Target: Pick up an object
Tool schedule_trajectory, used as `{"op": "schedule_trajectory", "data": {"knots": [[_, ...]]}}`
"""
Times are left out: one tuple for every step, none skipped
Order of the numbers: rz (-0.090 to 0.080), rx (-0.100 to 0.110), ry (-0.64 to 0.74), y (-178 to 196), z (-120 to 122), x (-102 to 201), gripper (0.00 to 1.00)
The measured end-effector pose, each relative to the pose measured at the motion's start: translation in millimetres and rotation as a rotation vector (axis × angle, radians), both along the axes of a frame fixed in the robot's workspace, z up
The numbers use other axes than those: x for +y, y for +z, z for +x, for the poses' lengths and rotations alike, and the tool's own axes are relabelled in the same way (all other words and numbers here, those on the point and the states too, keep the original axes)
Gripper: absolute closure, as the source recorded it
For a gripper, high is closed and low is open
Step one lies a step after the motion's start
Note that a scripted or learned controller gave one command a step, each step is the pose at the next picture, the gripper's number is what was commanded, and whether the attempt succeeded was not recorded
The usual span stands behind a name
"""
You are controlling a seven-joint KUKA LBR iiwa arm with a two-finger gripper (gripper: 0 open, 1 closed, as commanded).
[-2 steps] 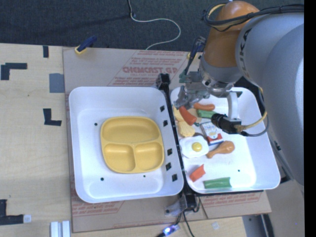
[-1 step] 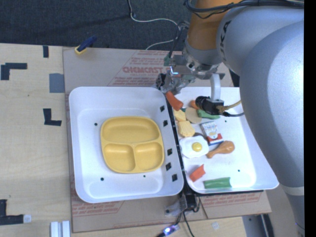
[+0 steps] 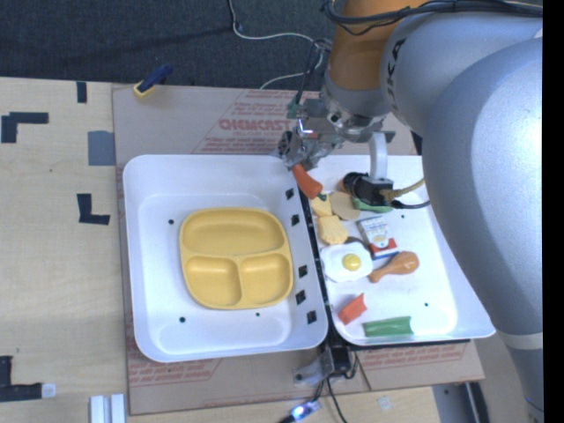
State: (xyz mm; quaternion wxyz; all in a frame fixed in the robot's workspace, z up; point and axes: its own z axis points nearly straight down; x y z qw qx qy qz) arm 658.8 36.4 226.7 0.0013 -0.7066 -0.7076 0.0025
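My gripper [image 3: 296,151] hangs over the far end of the wall between the two bins. An orange carrot-like piece [image 3: 306,181] sits just below it, at the near-left corner of the right bin [image 3: 458,311]; whether the gripper touches it I cannot tell. Further toys lie in the right bin: yellow cheese pieces [image 3: 333,228], a fried egg [image 3: 345,262], a chicken drumstick [image 3: 394,265], a small white and red packet [image 3: 377,232], a red piece [image 3: 352,307] and a green piece [image 3: 388,326].
The left bin [image 3: 145,236] holds a yellow divided plate [image 3: 236,256]. The grey arm [image 3: 476,104] covers the right side of the view. A yellow and blue object [image 3: 152,79] lies on the bench at the back left.
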Motion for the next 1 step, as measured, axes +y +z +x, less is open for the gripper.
{"op": "schedule_trajectory", "data": {"knots": [[-0.001,0.002,0.0,-15.2,-0.9,-4.7,1.0]]}}
